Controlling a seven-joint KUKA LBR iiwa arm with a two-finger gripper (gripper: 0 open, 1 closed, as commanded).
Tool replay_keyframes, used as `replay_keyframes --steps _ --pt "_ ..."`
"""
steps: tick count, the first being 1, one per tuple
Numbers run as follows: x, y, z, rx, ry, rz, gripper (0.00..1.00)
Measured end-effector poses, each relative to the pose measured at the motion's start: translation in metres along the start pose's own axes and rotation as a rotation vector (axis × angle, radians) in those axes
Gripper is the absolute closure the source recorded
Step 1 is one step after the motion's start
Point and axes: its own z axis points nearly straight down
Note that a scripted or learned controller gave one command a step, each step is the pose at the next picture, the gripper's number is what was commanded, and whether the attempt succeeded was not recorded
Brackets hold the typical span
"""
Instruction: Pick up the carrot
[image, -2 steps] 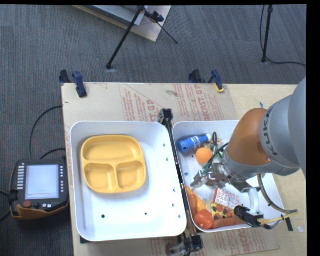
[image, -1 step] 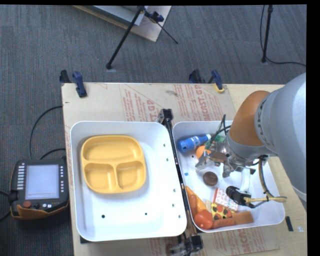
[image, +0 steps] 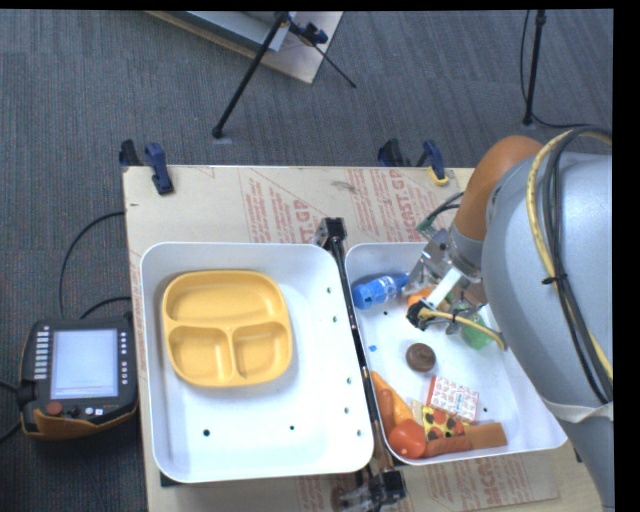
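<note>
The carrot is an orange tapered piece lying along the left wall of the right bin, toward its near corner. My gripper hangs over the far part of that bin, next to a blue bottle and well up the view from the carrot. A small orange spot shows at the gripper's tip; I cannot tell what it is.
In the right bin also lie a brown disc, a green item partly under the arm, a red tomato, a pizza slice, a patterned card and a brown-orange strip. The left bin holds a yellow divided plate.
</note>
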Motion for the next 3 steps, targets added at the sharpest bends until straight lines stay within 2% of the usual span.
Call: replay_keyframes --steps 1,2,3 --pt "0.006 -0.003 -0.011 0.000 0.006 -0.014 1.00" --pt "-0.034 0.037 -0.003 -0.007 0.011 -0.221 1.00" --pt "-0.027 -0.031 -0.061 -0.010 0.017 -0.144 1.00"
